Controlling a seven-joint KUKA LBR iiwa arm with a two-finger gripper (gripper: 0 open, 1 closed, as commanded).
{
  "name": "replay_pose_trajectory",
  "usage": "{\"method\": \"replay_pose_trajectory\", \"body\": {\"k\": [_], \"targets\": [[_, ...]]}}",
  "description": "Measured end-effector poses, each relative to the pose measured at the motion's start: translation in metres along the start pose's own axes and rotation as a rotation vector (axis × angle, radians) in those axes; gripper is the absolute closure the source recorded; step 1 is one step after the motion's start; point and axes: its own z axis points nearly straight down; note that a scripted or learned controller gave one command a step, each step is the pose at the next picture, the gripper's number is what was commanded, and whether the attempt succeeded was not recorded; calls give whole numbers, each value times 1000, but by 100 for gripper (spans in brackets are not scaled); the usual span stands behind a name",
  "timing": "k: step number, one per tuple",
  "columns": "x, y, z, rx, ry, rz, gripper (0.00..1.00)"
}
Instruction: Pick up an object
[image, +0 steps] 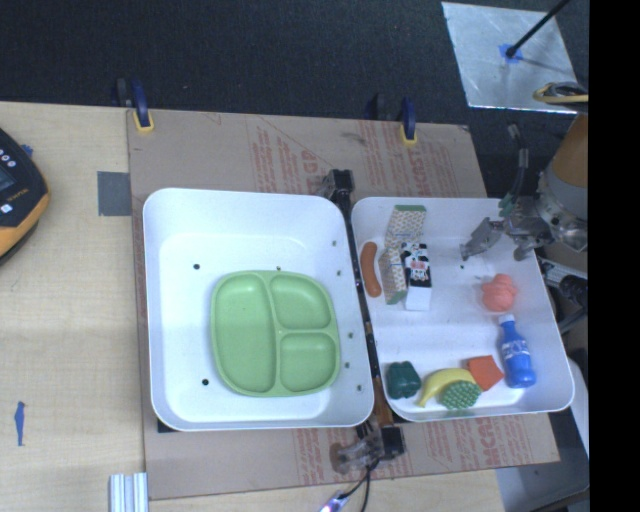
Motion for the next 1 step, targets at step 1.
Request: {"method": "replay_pose_trajectory", "body": {"k": [1], "targets": [[0,-42,63,-2,0,0,0]]}}
